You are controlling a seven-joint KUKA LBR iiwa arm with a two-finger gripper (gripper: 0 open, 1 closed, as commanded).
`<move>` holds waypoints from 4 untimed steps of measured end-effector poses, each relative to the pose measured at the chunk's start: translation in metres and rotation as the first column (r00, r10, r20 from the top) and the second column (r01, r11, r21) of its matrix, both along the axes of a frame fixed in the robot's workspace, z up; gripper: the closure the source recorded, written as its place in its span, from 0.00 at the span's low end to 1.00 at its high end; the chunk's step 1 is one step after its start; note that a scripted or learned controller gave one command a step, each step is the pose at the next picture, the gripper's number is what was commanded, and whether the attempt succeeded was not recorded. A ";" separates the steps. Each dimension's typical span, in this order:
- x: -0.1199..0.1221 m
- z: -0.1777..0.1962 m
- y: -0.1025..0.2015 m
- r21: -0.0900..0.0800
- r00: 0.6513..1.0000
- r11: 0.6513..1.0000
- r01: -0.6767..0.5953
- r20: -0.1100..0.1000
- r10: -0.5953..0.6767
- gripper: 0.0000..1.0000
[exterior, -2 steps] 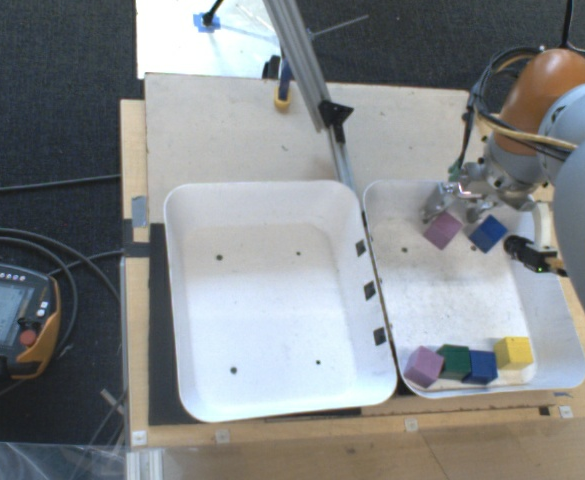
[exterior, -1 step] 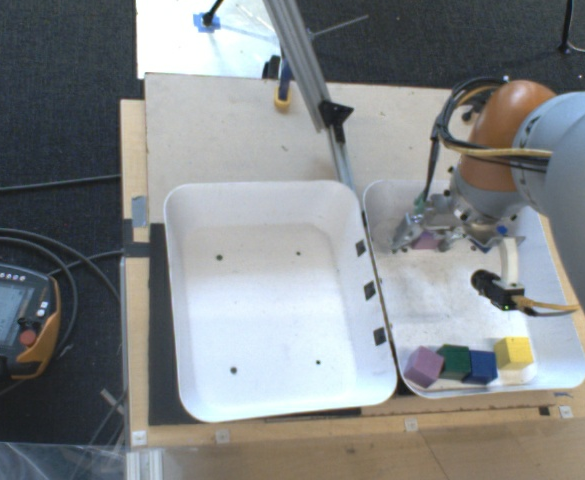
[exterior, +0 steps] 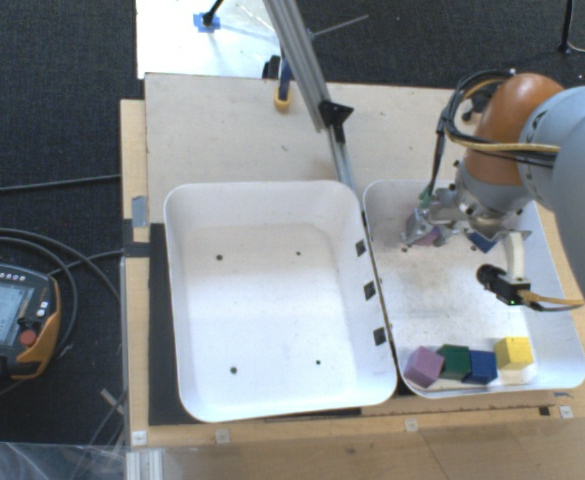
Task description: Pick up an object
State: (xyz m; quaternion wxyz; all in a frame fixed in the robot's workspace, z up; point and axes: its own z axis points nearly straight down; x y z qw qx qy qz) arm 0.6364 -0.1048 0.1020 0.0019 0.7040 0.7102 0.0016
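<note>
Gripper [exterior: 434, 223], its state too hard to tell, sits low near the right bin's [exterior: 562, 368] far edge, while four blocks [exterior: 469, 361] line the near edge.

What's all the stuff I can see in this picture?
Blocks: four, purple, green, blue, yellow, near edge of right bin.
Bins: two, white, left and right, side by side on bench.
Handheld controller: one, grey and orange, floor at left.
Metal pole: one, grey, slanting over the bench.
Arm: one, grey with orange band, from right.
Gripper: one, low over the right bin's far end.
</note>
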 end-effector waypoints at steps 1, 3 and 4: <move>0.019 0.094 0.071 0.003 1.000 1.000 -0.003 0.006 0.003 1.00; -0.027 0.138 0.186 0.004 1.000 1.000 -0.002 -0.007 0.002 1.00; -0.034 0.085 0.199 0.000 1.000 1.000 0.003 -0.011 -0.003 1.00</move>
